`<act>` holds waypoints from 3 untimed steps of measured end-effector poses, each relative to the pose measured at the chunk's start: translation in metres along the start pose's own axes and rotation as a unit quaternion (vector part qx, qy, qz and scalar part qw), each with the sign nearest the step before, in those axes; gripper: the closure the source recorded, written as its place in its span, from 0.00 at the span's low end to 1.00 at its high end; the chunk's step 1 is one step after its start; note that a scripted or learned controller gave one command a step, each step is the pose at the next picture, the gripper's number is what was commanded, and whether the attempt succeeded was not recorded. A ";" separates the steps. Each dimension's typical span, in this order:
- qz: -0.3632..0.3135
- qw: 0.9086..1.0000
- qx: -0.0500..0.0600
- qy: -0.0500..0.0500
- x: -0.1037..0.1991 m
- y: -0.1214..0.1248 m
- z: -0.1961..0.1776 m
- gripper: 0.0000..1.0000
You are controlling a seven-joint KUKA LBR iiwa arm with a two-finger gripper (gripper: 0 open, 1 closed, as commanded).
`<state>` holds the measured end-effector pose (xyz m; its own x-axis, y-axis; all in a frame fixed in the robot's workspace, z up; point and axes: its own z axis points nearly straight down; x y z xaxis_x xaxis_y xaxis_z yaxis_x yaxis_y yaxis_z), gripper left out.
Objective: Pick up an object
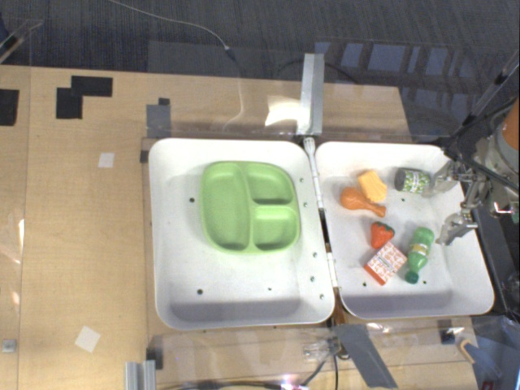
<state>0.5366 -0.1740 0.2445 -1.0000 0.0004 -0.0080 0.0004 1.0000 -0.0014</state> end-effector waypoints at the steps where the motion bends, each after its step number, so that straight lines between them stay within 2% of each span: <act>1: 0.091 0.996 0.000 -0.007 -0.041 0.024 0.142 0.00; 2: 0.087 0.996 0.001 -0.011 -0.045 0.026 0.128 1.00; 3: 0.207 0.978 -0.001 -0.004 -0.059 0.056 0.154 1.00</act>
<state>0.5966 -0.1181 0.0909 -0.9140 0.4055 -0.0152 0.4055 0.9141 0.0051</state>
